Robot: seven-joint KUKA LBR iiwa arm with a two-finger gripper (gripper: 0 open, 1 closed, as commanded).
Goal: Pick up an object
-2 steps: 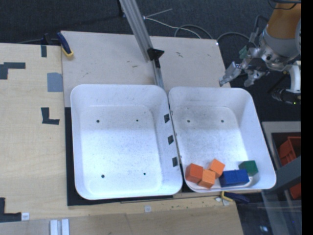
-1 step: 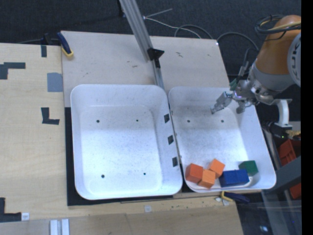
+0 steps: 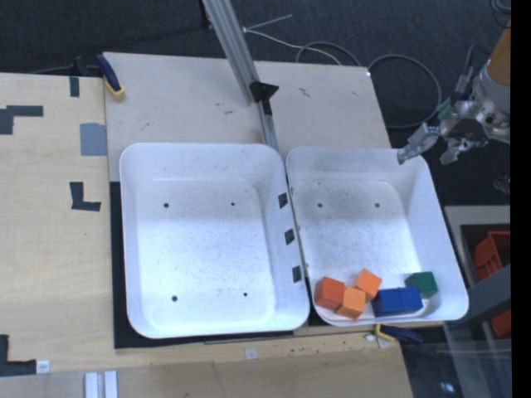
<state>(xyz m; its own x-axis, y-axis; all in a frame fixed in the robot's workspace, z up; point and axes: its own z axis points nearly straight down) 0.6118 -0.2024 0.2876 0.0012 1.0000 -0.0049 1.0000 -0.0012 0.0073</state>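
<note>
Two white bins fill mid-frame: the left bin (image 3: pixel 203 239) has nothing in it I can pick, the right bin (image 3: pixel 365 214) holds everything. My arm (image 3: pixel 498 81) sits at the upper right edge of the frame, and its gripper (image 3: pixel 431 143) hangs just over the right bin's upper right corner, nothing between the fingers. Whether they're spread wide or narrow I can't tell from this angle.

Targets are all bunched at the lower right of the frame, against the right bin's near wall: blue block (image 3: pixel 397 301), biggest, lying flat; three orange cubes, one (image 3: pixel 329 292) at left, one (image 3: pixel 368 283) tilted above, one (image 3: pixel 353 303) below; a small green cube (image 3: pixel 424 283) tucked in the corner.

My call: go for the leftmost orange cube, since its left side is free. I'd travel down-frame along the bin, descend straight, fingers straddling its free sides. The blue block and green cube sit too close to the wall, and the fingers may clip the rim.
</note>
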